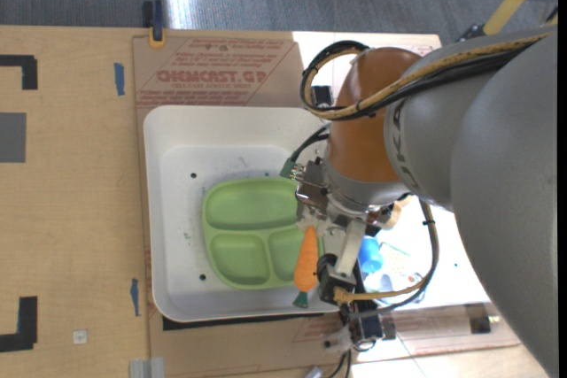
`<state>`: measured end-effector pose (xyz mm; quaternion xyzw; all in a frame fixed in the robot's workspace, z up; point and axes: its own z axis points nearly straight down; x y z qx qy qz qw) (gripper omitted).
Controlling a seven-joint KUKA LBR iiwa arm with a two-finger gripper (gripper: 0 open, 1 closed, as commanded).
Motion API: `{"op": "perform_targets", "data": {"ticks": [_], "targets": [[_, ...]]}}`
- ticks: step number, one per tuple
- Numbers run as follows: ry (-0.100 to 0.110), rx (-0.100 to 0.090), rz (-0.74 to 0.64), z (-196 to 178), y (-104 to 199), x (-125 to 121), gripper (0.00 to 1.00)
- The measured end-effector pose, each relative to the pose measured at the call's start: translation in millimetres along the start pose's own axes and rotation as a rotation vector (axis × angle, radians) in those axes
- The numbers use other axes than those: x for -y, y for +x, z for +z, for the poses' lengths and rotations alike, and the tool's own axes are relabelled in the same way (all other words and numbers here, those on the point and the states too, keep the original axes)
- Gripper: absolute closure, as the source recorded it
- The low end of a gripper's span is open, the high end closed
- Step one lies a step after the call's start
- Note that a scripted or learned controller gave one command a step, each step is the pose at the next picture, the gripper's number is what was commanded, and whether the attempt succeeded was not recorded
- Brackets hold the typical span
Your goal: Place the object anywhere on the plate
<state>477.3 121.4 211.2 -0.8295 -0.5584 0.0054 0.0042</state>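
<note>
Seemingly near done, the end effector grips an orange carrot upright at the right edge of the green divided plate, not yet released.

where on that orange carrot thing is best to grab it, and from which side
Grip the orange carrot across its thicker middle, coming straight down from above. It lies lengthwise along the right edge of the green plate, narrow enough to span, and the gripper is right beside it; its lower end tapers.
</note>
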Motion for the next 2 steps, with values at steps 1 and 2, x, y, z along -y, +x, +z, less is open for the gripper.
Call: {"op": "perform_targets", "data": {"ticks": [1, 2], "targets": [[-0.013, -0.006, 0.089, -43.2, 51.0, -26.3, 1.0], [-0.01, -0.002, 0.091, -41.9, 49.5, -26.2, 0.0]]}}
